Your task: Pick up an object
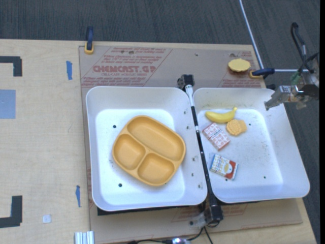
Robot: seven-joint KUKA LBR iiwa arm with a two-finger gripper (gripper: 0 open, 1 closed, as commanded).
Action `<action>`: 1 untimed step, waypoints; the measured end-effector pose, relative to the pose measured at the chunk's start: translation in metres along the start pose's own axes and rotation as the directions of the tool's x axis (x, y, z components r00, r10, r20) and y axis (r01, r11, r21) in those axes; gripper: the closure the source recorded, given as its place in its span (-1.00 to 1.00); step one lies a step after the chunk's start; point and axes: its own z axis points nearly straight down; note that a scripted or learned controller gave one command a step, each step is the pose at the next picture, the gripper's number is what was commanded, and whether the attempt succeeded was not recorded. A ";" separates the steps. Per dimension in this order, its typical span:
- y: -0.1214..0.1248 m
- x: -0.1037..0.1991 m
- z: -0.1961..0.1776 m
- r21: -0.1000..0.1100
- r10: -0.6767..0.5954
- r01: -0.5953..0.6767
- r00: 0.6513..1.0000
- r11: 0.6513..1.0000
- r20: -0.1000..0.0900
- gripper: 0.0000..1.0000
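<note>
The right bin [284, 187] holds a yellow banana [221, 115], a round orange cracker [236, 127], a pink patterned packet [216, 135] and a white packet with blue and red print [223, 166]. All of them lie in the bin's left half. My gripper [284, 96] is at the view's right edge, over the right bin's far right corner, well away from these objects. Nothing shows in it.
A yellow three-compartment plate [148, 150] lies in the left bin [101, 111]. A small yellow round piece [239, 65] lies on the board behind the right bin, beside a blue clamp [260, 72]. A black divider [195, 128] runs between the bins.
</note>
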 end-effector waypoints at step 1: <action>0.050 0.008 0.147 0.001 -0.003 0.003 1.000 1.000 -0.006 -1.00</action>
